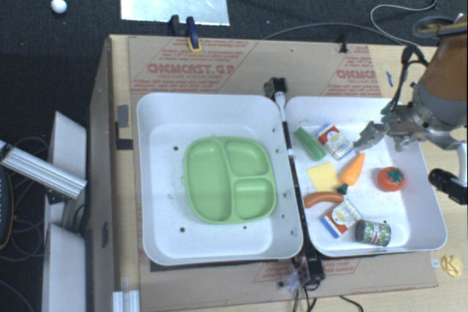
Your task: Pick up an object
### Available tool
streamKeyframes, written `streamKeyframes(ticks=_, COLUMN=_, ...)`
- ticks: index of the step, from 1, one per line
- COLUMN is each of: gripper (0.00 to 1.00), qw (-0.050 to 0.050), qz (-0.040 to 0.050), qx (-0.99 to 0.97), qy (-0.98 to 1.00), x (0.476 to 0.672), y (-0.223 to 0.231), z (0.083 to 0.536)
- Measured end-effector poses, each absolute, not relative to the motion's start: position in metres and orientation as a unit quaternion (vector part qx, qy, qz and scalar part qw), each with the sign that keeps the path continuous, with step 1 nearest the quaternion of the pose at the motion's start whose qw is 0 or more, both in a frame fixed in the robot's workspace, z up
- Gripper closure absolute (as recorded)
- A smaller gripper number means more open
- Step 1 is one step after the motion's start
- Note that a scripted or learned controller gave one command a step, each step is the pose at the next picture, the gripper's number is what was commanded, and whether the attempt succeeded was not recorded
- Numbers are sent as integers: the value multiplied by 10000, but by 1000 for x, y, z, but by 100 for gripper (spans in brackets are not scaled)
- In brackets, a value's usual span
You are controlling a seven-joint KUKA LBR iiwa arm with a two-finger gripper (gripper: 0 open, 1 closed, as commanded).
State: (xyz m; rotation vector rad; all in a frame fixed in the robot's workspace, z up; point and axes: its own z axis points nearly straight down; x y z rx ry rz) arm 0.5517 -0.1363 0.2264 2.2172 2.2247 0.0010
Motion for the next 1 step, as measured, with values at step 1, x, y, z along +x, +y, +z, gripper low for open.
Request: streamKeyframes(ticks=1, gripper=0, qw=-11, qz=-8, qx=7069, qy=7074, x=565, y=-175, z=90)
